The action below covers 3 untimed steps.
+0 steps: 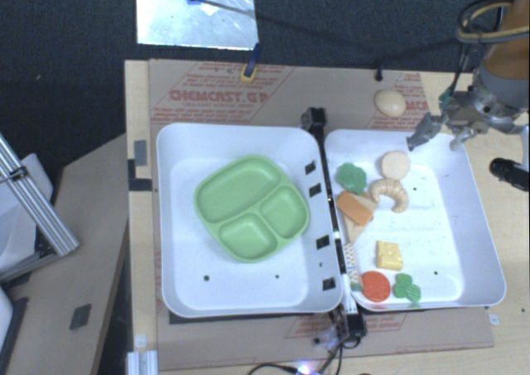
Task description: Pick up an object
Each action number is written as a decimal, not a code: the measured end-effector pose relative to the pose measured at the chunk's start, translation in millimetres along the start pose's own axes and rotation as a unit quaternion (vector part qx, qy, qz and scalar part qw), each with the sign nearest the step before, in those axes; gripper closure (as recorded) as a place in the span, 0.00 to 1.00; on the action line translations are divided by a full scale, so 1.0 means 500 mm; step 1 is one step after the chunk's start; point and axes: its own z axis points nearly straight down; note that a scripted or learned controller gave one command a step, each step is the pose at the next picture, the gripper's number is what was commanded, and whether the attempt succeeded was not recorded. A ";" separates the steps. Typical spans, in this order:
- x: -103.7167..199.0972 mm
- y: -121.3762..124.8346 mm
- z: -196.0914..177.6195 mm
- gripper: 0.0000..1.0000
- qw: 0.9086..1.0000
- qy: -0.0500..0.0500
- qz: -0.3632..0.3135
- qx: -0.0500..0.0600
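We see our gripper (439,135) with two dark grey fingers (419,134) splayed out from a pale grey metal body. Above it sits our orange band (507,57), and black and yellow cables (480,19) loop beside it. A black knob (507,170) juts out below the gripper's right.

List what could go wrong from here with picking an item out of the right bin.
1. The gripper hangs open over the right bin's far rim, apart from every item; a straight descent could hit the rim.
2. The croissant, round bun, orange wedge and green leafy piece lie crowded together, so fingers may nudge or catch neighbours.
3. The red slice lies flat near the bin's wall, probably hard to grip.
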 end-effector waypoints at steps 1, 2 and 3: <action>0.001 0.005 -0.017 0.00 1.000 -0.001 -0.001 -0.006; -0.012 0.000 0.102 0.00 1.000 -0.001 0.000 -0.004; -0.023 0.013 0.219 0.00 1.000 -0.001 0.000 -0.004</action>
